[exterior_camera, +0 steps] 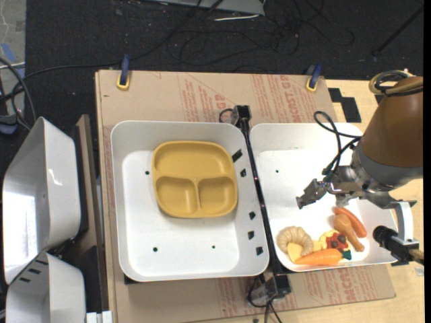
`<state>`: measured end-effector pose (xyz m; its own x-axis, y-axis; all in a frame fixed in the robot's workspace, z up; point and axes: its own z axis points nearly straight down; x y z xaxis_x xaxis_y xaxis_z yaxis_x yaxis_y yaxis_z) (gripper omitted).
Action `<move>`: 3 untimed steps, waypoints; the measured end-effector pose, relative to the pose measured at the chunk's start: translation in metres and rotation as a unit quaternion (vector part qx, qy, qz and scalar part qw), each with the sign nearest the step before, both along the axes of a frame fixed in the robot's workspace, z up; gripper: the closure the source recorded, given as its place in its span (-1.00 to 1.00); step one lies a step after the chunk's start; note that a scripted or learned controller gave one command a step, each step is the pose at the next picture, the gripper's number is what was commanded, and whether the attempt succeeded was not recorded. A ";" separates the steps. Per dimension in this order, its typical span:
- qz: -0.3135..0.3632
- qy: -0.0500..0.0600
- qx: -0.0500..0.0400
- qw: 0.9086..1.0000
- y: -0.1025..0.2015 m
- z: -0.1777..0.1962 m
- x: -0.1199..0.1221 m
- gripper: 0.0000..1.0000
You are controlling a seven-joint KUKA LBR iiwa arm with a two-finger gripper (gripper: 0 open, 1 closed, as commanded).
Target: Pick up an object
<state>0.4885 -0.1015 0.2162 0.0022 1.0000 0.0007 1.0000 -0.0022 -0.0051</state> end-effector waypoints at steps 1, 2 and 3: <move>0.000 0.001 0.000 1.000 0.000 -0.064 -0.002 -1.00; 0.000 0.001 0.001 1.000 0.001 -0.118 -0.003 -1.00; -0.001 -0.002 0.000 1.000 0.001 -0.105 -0.002 1.00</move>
